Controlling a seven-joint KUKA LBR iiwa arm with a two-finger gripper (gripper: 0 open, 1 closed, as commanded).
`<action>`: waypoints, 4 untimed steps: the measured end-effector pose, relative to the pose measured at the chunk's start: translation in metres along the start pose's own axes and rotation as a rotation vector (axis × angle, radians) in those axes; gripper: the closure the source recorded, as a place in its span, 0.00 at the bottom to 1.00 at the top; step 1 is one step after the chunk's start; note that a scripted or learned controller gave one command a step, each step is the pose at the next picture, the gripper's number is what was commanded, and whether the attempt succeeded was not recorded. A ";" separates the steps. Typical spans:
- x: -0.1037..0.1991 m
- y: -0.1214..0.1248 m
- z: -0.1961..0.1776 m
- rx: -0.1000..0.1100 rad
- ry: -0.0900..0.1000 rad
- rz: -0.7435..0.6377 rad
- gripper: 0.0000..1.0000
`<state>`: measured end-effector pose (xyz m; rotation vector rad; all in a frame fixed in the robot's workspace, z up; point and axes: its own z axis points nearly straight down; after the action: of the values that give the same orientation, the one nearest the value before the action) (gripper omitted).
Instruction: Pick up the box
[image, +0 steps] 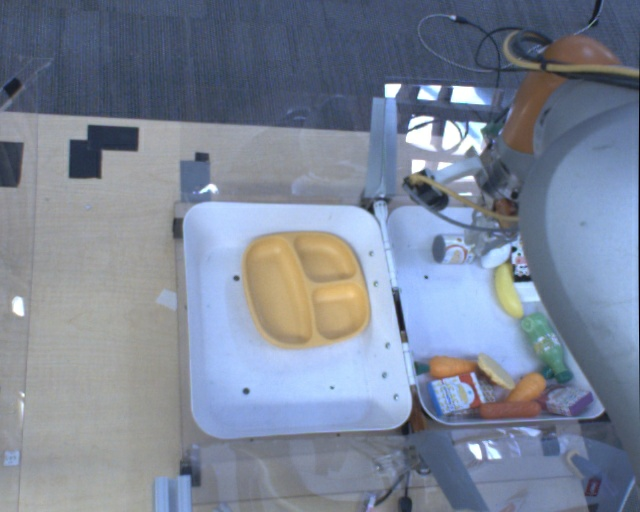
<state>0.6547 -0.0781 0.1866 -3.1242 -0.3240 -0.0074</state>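
in the camera view, on the light wooden counter, two white bins sit side by side. the left bin carries a yellow divided plate. the right bin has the toy food: a banana, a green bottle, carrots, and a small box with an orange and white label lying at the near edge, touching the carrots. the grey arm covers the right side of this bin, and its wrist is at the far corner, well apart from the box. i judge the step is the approach, not yet the grasp; next the arm must travel toward the near edge and come down over the box. the state of the jaws i cannot tell.
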 end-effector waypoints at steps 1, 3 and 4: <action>-0.030 0.059 -0.223 -0.002 0.000 -0.073 1.00; -0.023 0.090 -0.250 -0.002 -0.001 -0.076 1.00; -0.013 0.105 -0.249 -0.002 -0.001 -0.003 1.00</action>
<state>0.6627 -0.1839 0.4358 -3.1256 -0.3286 -0.0054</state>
